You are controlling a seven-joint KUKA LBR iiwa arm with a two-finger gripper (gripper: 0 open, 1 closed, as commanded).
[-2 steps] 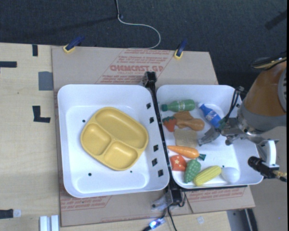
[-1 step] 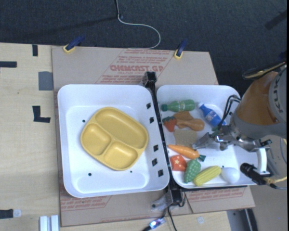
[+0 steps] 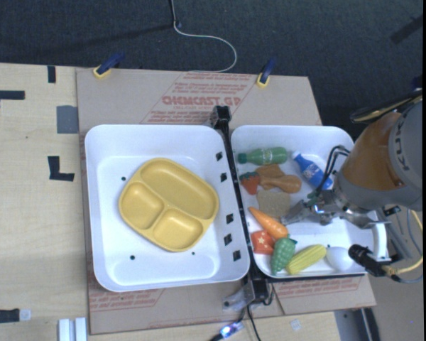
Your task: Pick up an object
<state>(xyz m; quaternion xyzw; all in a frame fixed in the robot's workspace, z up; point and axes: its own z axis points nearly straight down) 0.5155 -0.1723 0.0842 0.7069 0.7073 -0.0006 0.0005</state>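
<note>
Reaching in from the right, the grey arm (image 3: 383,165) with its orange band hangs over the right bin (image 3: 319,132), its end effector (image 3: 297,214) low among the toys there. Its dark fingers point left toward the middle of the bin, and the tips sit just above the carrot (image 3: 268,223) and beside a flat brownish piece (image 3: 272,201); how far apart the fingers stand cannot be told from this angle, and nothing is seen held between them. The right bin holds the pickable things: a green bottle (image 3: 264,155) lying near the far wall, a blue bottle (image 3: 309,170) tilted to its right, a tan drumstick-shaped toy (image 3: 277,180) with a small red piece (image 3: 249,184) at its left, the orange carrot slanting across the middle, a red item with a star (image 3: 262,242) near the front left corner, a green knobbly toy (image 3: 283,253) touching a yellow corn cob (image 3: 307,258), and a white egg-like object (image 3: 336,258) at the front. The left bin (image 3: 99,212) carries a yellow divided plate (image 3: 168,203), lying flat and turned at an angle. Both bins rest on a cardboard sheet (image 3: 199,94) on the tabletop (image 3: 28,190).
</note>
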